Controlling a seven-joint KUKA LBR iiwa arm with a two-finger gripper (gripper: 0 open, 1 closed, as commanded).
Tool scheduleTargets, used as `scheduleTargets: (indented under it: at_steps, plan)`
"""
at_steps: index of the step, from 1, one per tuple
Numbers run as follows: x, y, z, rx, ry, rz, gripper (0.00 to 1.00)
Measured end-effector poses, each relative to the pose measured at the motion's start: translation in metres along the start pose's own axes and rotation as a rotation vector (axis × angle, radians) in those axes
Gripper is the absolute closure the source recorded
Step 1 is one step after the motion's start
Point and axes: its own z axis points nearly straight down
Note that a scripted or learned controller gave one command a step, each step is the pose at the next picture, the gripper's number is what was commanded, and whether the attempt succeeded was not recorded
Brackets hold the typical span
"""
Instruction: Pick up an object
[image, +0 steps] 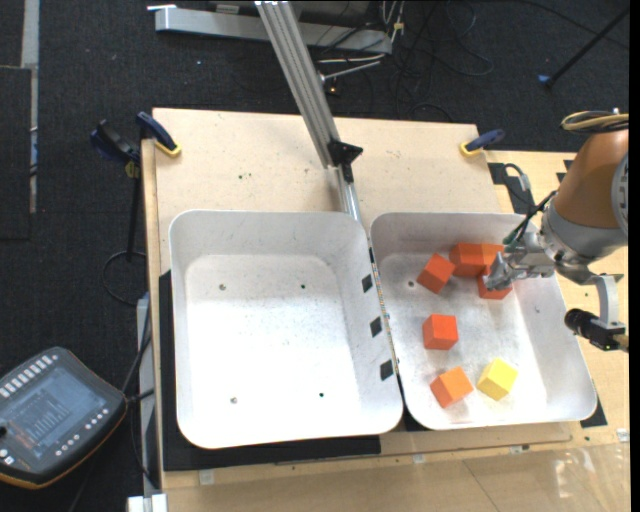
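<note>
Pale wooden surface (250, 160) carries two white bins; the claw (503, 270) is low in the right bin (560, 385) over a red block (494, 288). Grasping seems underway, though whether it has closed is unclear. Next: clamp, lift straight.

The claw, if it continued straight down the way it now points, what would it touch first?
Most likely the small red block directly under the claw, near the far right of the right bin. Depth is unclear, so it may already be touching.
</note>
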Motion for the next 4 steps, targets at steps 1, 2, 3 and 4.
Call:
scheduleTargets:
  at_steps: [1,2,3,4]
  plan:
    - [0.005,-0.002,-0.046,0.016,0.008,-0.001,1.00]
    - [0.004,0.001,-0.086,0.015,0.007,-0.001,1.00]
    - [0.062,0.007,-0.098,0.019,0.011,-0.007,1.00]
    - [0.117,0.017,-0.093,0.021,0.012,-0.006,1.00]
